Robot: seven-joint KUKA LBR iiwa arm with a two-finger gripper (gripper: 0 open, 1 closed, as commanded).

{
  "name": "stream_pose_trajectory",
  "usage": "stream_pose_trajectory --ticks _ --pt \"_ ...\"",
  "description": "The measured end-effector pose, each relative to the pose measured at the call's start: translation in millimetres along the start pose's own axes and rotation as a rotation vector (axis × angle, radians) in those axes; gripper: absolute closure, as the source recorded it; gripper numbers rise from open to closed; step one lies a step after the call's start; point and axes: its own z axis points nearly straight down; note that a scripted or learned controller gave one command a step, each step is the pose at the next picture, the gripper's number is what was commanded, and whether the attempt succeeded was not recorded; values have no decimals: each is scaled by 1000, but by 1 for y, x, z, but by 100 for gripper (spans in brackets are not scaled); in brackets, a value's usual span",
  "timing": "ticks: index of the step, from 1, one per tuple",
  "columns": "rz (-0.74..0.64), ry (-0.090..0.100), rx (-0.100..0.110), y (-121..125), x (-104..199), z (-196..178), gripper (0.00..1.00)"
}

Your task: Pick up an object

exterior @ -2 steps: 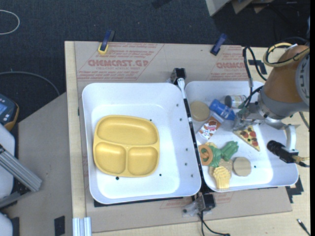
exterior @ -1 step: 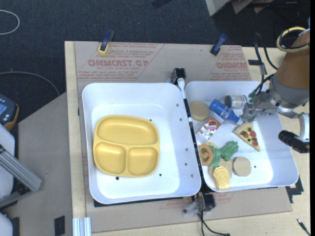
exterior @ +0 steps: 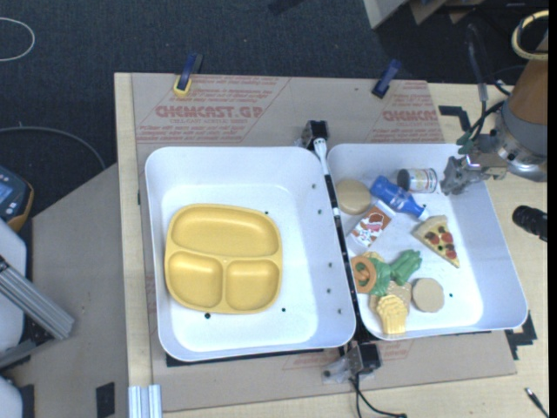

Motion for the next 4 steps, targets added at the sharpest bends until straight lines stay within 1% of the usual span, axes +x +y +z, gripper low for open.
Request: stream_pose_trajectory --ticks 1,2,3,4 --pt "1 1 4 1 0 -15 100" --pt "-4 3 4 9 44 -19 100" --pt "-4 5 10 21 97 -8 100" --pt "-4 4 4 38 150 -20 100"
